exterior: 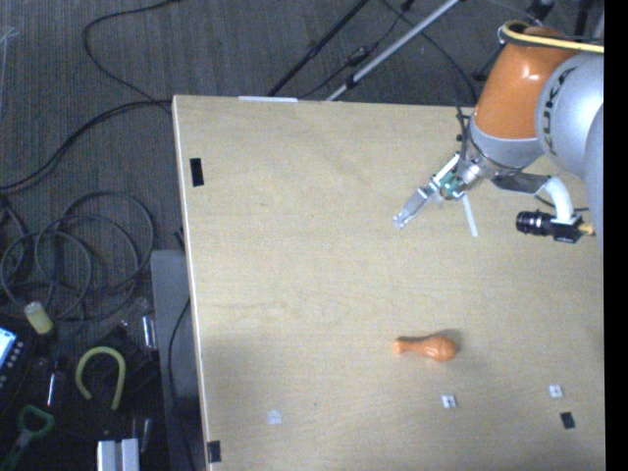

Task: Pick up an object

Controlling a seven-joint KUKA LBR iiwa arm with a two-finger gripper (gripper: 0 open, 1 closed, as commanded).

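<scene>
A small orange object [428, 346], shaped like a little gourd with a thin neck pointing left, lies on the light wooden bench top [294, 263] toward the lower right. My gripper [438, 224] hangs up and to the right of it, well apart from it, below the orange band [520, 77] of the arm. Its two thin fingers [407, 213] are spread apart, so it is open with nothing between them.
Small square tags [448, 400] lie near the bench's front right, and a black tag [196, 172] sits near the left edge. Cables [78, 243] and a green hook tool [98, 371] lie on the floor past the left edge.
</scene>
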